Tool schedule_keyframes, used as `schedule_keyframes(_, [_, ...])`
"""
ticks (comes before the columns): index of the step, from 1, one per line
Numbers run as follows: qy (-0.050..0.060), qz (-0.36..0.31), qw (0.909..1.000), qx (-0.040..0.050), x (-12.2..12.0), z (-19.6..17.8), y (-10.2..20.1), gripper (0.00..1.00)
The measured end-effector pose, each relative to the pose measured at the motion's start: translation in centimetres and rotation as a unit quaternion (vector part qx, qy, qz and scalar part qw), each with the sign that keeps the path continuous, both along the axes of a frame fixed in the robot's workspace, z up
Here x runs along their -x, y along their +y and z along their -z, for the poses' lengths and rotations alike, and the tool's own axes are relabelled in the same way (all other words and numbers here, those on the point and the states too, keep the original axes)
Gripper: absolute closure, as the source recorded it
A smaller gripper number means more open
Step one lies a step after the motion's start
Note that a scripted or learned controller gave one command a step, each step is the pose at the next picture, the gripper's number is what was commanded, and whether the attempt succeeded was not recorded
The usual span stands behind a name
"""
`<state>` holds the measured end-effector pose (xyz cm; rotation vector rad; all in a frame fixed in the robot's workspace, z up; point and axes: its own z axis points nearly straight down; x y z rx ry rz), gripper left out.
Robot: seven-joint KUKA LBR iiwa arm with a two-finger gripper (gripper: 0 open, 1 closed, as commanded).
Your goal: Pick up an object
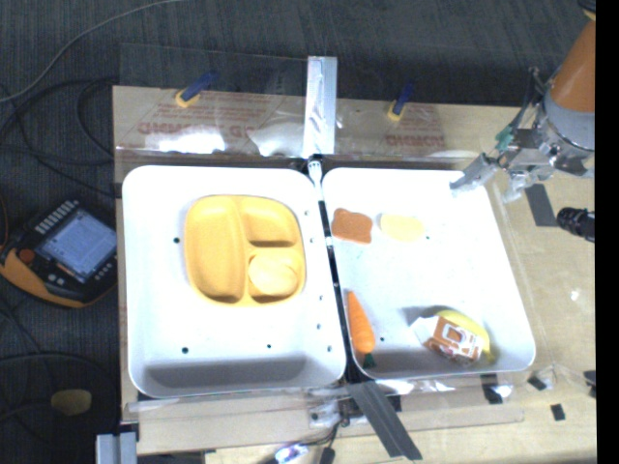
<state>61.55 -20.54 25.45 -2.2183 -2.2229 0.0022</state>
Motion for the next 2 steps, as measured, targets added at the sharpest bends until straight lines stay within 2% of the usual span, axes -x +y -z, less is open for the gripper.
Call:
schedule_keyframes(1, [0.000, -0.176, 0.9844, -0.0004, -1.0, 11.5, 7.0, 0.00])
schedule_keyframes(2, [-0.007, -0.190, 0.9818, 0.0026, -4.8, 16.3, 9.9, 0.00])
